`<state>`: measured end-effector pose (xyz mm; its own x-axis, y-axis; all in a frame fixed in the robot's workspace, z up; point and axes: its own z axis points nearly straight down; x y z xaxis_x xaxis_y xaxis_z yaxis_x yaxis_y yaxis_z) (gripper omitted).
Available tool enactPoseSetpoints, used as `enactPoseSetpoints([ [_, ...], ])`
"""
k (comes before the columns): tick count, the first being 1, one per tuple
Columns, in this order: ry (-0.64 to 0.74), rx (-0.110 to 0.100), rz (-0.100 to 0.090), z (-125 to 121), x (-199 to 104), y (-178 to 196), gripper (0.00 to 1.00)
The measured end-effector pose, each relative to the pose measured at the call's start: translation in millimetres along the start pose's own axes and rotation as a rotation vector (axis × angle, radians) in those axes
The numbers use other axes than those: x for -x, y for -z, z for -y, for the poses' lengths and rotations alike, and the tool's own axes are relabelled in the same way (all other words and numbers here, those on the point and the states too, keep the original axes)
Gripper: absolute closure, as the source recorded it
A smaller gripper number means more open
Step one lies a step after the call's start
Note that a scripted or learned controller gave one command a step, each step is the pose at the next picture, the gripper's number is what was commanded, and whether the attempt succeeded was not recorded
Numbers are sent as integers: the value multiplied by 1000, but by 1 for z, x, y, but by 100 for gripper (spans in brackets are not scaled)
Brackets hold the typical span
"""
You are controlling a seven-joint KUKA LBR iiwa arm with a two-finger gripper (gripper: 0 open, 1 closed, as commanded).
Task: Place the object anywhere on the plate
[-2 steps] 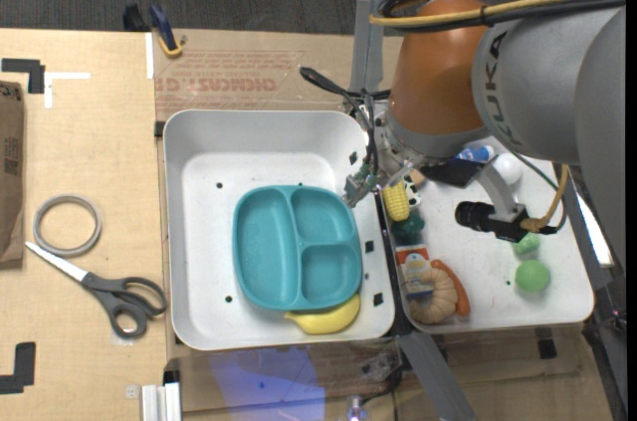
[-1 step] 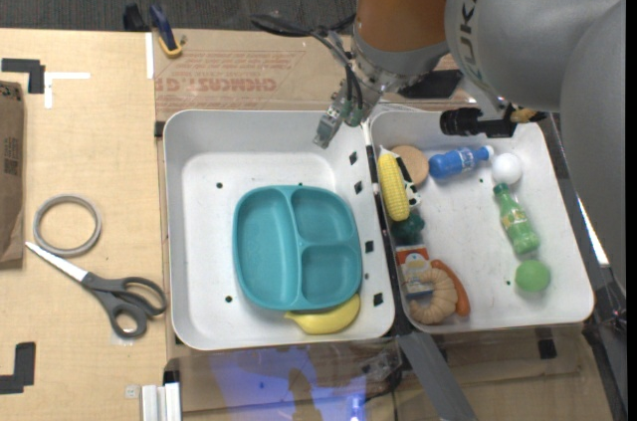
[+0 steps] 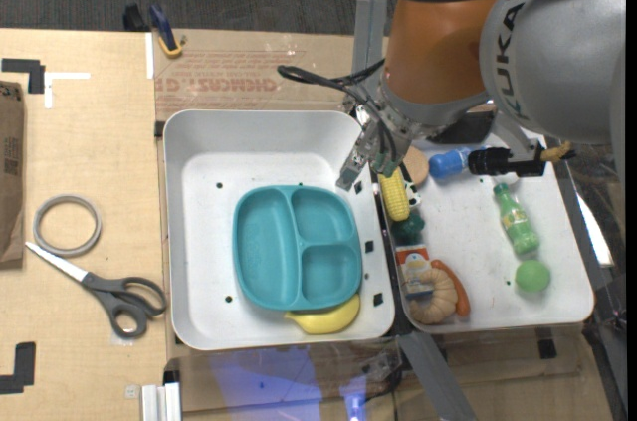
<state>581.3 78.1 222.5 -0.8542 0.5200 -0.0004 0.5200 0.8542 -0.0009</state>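
Nearest my camera, a yellow banana (image 3: 326,317) pokes out from under the near edge of the teal three-compartment plastic plate (image 3: 297,247) in the left white bin (image 3: 189,210). My claw (image 3: 370,155) hangs over the divide between the bins; I cannot tell how far it is open, nor whether it holds anything. Just beside it, down and right, the yellow corn cob (image 3: 395,193) lies long axis toward me, kernelled, green-ended. The plate sits down-left of both.
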Motion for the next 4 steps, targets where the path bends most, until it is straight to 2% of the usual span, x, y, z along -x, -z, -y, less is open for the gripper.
enactPoseSetpoints([
  [1, -64, -1, -1, -13, -66, -23, 100],
  [2, -196, 1, 2, 61, -17, 35, 100],
  [3, -195, 1, 2, 61, -17, 35, 0],
  [4, -197, 1, 4, 61, -15, 44, 100],
])
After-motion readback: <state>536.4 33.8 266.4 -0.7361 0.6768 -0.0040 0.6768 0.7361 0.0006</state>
